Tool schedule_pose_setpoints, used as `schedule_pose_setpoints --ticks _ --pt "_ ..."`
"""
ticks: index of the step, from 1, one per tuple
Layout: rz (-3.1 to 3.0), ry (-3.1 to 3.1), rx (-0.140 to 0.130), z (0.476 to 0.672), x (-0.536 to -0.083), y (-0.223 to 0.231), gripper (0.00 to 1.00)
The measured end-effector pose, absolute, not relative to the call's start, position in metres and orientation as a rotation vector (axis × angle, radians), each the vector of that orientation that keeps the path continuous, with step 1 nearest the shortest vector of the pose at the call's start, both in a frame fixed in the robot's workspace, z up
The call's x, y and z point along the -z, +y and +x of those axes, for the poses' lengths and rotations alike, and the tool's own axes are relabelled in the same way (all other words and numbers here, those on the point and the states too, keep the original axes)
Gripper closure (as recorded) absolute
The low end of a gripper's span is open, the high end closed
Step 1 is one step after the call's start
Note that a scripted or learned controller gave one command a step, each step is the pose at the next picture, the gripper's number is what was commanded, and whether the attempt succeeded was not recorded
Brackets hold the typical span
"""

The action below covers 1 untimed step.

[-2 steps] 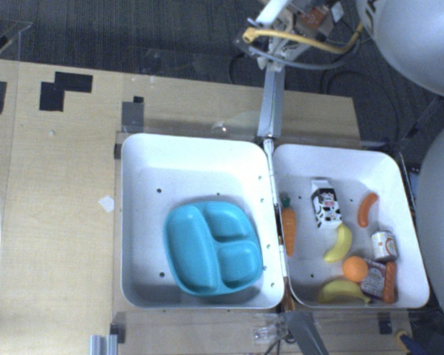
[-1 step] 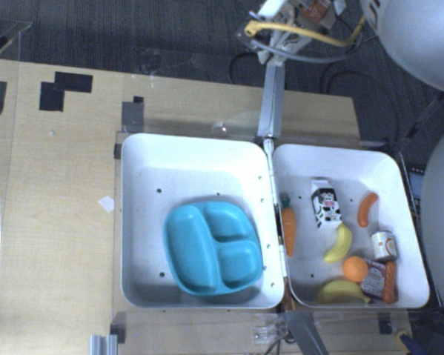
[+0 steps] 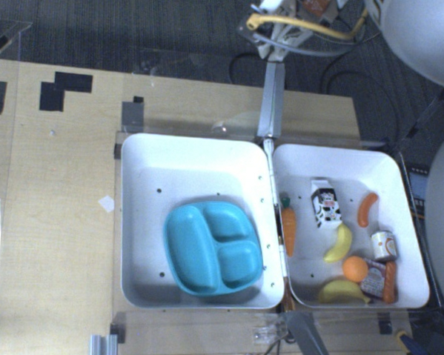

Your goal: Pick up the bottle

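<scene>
Bottle [image 3: 324, 204]: one, cow-print, upright, back middle of right bin [image 3: 400, 182]. Two bananas [image 3: 340, 244], one carrot [image 3: 287, 228], one orange [image 3: 355, 268]. Left bin [image 3: 141, 169]: one blue tray [image 3: 213, 247]. Pincer state: cannot tell.

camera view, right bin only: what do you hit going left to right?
carrot → cow-print carton → red sausage → small can. The bananas, orange and dark packet overlap in that order, so they are left out.

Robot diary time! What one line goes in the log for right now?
bottle: lying in right bin, untouched | left bin: blue tray | arm: above, top right | pick: not started
</scene>
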<state>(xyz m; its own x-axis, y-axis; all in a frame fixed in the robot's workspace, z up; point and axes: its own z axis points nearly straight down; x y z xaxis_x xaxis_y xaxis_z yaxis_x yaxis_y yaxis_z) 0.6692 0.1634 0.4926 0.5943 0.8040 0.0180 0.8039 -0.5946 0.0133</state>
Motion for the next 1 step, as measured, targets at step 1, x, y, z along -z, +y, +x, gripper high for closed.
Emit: schedule_pose_setpoints --ticks 1 --pt "2.795 1.425 -0.042 0.6692 -0.5043 0.1658 1.00"
